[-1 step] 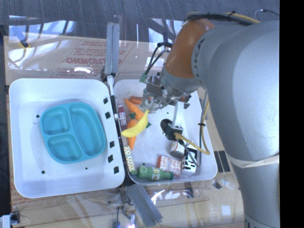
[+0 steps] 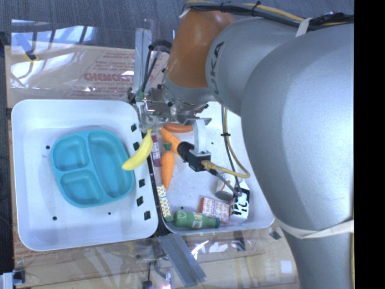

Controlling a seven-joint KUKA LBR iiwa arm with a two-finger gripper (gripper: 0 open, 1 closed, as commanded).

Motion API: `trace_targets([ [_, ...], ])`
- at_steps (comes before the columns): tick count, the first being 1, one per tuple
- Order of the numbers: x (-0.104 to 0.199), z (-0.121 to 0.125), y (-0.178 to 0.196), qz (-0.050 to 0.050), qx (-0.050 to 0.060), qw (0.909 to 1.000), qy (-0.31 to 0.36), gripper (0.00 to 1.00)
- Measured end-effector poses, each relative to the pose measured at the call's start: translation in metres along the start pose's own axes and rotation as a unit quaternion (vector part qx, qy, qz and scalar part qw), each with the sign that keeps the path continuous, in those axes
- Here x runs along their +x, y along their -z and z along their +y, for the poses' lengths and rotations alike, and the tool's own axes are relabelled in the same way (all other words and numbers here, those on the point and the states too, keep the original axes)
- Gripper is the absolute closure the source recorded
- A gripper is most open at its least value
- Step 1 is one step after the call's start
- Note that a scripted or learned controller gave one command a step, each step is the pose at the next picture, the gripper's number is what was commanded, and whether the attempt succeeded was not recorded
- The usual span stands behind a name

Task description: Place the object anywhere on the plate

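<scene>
On the bench, two white bins (image 2: 30, 221); the end effector (image 2: 146, 125) clenched on a banana (image 2: 138, 154).

An orange carrot (image 2: 167, 168), a green bottle (image 2: 196, 220) and a small carton (image 2: 215, 208) lie in the right bin (image 2: 255, 179).

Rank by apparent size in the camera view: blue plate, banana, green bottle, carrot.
1. blue plate, clearly largest.
2. banana, carrot and green bottle: close in length, too alike to rank; the banana hangs higher, nearer the camera, so it may look bigger.
</scene>
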State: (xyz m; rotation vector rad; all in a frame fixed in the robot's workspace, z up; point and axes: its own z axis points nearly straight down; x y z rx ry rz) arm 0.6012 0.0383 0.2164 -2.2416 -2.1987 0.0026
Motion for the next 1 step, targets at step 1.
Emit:
trace_targets([
  [1, -0.0002, 0.0, 0.0001, 0.0, 0.0, 1.0, 0.0, 0.0],
])
